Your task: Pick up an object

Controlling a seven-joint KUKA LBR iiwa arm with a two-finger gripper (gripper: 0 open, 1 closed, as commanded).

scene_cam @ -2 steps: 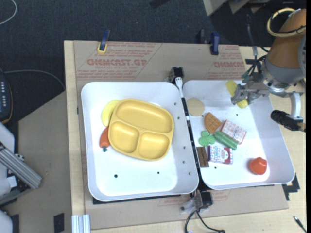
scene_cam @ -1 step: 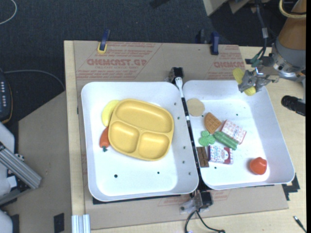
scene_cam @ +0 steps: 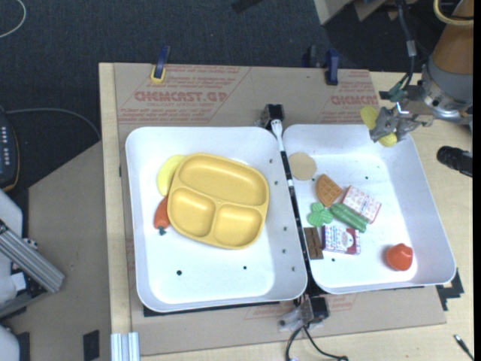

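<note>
End effector over right bin's far corner, clamped on yellow object.

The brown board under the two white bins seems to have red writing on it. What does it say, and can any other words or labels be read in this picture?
"CHEMCAST G.P": large red print on the brown board, above the left bin.
Red print above the right bin: the same style, partly cut off, too unclear to read.
Smaller red lines over both prints: too blurred to read.
Red and white packet: print too small to read.
Second red and white packet: print too small to read.
</note>
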